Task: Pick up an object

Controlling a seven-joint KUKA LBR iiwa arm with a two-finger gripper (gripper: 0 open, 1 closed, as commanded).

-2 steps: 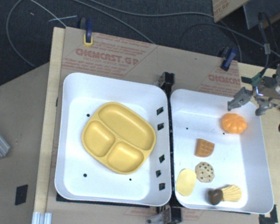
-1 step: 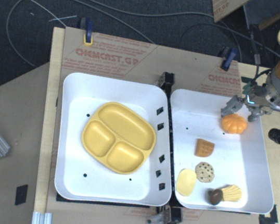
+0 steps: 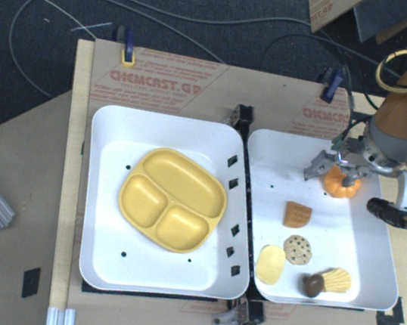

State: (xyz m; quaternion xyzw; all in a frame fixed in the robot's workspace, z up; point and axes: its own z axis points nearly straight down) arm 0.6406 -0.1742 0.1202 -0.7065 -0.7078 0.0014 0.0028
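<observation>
Fingers of the end effector (image 3: pixel 337 171) sit spread, straddling an orange toy (image 3: pixel 340 185) in the right bin (image 3: pixel 386 244).

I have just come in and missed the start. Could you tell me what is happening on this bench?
A grey robot arm reaches in from the right, with its claw low over an orange object at the far side of the right bin. Whether the claw grips it cannot be told. Nearer in that bin lie a brown block, a cookie and a pale yellow piece. The left bin holds a yellow divided plate.
</observation>
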